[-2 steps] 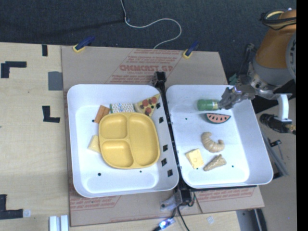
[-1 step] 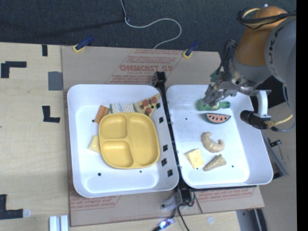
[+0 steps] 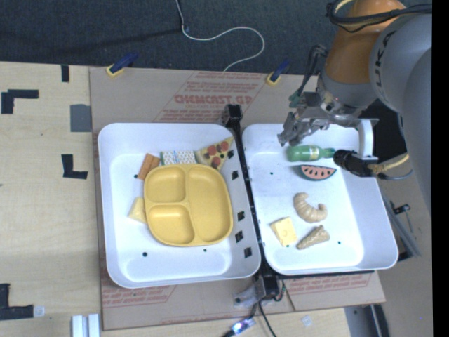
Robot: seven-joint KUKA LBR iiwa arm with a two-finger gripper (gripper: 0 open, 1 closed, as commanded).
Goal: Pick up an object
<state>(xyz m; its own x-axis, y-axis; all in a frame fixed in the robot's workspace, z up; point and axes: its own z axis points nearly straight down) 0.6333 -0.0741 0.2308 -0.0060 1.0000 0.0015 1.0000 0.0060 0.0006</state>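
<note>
Bench with 2 shallow white bins side by side, arm reaching in from the right.

Camera view: the gripper hangs over the far-left part of the right bin, its fingers slightly apart and clamped on nothing. A green bottle lies on the bin floor just beside and below the fingertips, long axis running left to right; whether they touch it cannot be told. This is judged the nearest target: a short descent toward the near side would straddle it. A watermelon slice, croissant, cheese wedge and cone-shaped piece lie farther toward the viewer. The left bin holds a yellow divided plate.
</note>
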